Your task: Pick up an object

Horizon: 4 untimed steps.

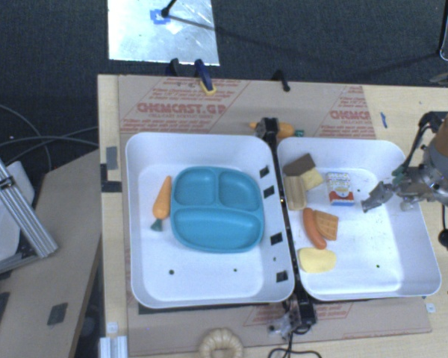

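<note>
Foil-like silver sheet (163, 19) seen on dark carpet beyond desk (75, 200); blue clamp (204, 77) fixed at cardboard edge; aluminium frame (11, 207) at left.

Left bin (142, 222): tray (215, 208), carrot (161, 201) beside it; right bin (411, 274): food items (6, leftward).

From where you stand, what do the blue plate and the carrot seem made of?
The blue plate looks like moulded plastic: one even matt colour, with rounded dividers. The carrot seems a plastic or rubbery toy: a uniform orange body and a neat green tip. Which of the two is unclear.
</note>
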Each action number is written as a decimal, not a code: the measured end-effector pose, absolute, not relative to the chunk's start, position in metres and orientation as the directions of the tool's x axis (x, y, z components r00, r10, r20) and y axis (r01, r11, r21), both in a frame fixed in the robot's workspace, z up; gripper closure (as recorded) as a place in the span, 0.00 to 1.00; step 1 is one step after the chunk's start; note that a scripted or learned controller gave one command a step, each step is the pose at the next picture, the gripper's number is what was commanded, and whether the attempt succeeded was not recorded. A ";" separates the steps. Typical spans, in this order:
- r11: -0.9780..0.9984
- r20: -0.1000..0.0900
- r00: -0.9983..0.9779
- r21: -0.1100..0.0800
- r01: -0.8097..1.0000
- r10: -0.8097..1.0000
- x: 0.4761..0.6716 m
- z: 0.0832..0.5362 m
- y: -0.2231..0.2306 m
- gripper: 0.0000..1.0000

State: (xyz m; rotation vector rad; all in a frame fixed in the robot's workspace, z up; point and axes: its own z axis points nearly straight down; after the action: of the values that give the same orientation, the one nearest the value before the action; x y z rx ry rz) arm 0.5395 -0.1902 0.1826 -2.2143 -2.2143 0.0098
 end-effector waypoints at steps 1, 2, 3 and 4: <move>0.003 0.000 -0.003 0.001 1.000 1.000 0.543 0.190 -0.190 0.00; 0.001 0.000 -0.001 -0.001 1.000 1.000 0.538 0.145 -0.195 0.00; 0.002 0.001 -0.002 -0.002 1.000 1.000 0.539 0.083 -0.192 0.00; 0.001 0.000 -0.001 0.001 1.000 1.000 0.540 0.085 -0.192 0.00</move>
State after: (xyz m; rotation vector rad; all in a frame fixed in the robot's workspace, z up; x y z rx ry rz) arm 0.5395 -0.1920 0.0845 -2.2208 -2.2232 -0.0012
